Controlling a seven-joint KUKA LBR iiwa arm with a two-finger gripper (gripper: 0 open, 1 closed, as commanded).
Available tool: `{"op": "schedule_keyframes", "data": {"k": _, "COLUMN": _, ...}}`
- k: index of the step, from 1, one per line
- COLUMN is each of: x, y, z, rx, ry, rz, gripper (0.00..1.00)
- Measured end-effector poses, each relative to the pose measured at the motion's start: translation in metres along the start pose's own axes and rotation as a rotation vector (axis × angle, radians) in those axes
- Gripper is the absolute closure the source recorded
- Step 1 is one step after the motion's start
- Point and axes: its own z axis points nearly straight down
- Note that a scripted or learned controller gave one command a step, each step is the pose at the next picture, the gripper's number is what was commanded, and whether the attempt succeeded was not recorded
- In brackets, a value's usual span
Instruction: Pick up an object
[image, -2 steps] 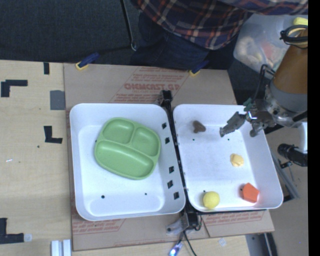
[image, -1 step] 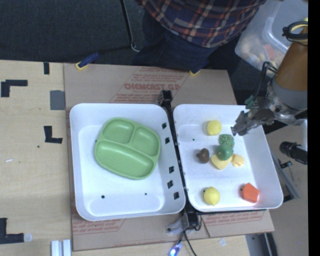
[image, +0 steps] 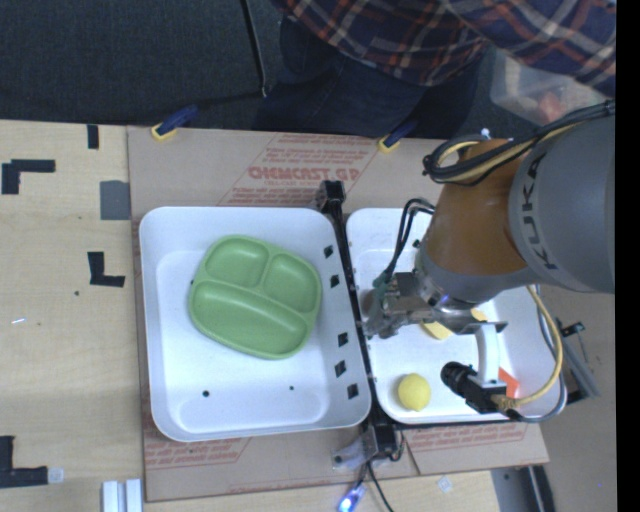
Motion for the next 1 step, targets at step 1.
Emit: {"op": "schedule_keyframes", "data": {"k": 1, "x": 0.054, "y": -0.012, "z": -0.101, "rx": -0.023, "ry": -0.002, "rz": 0.003, "gripper": 1.0}}
